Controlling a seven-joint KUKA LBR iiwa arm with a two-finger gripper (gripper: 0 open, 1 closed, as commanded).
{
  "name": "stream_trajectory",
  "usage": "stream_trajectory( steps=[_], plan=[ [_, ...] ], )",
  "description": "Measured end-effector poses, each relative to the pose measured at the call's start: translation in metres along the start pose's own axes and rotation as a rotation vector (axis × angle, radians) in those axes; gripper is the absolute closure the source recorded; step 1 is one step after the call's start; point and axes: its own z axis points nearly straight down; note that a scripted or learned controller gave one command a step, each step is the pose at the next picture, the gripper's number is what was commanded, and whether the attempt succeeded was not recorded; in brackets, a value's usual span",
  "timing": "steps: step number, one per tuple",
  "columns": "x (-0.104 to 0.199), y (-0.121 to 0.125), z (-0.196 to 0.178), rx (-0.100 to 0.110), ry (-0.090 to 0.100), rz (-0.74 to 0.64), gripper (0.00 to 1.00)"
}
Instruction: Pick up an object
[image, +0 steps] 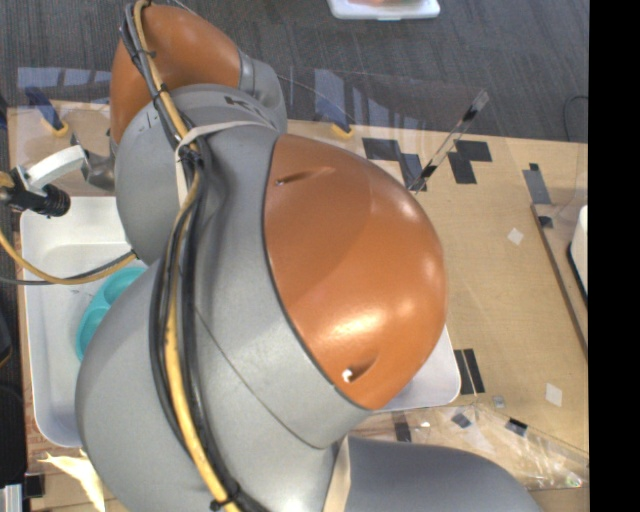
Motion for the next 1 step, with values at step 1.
stream_trajectory(
  steps=[1],
  plan=[
    [-0.0116, 0.0197, 0.0006, -0.003, -0.009, 0.018, 1.00]
  ],
)
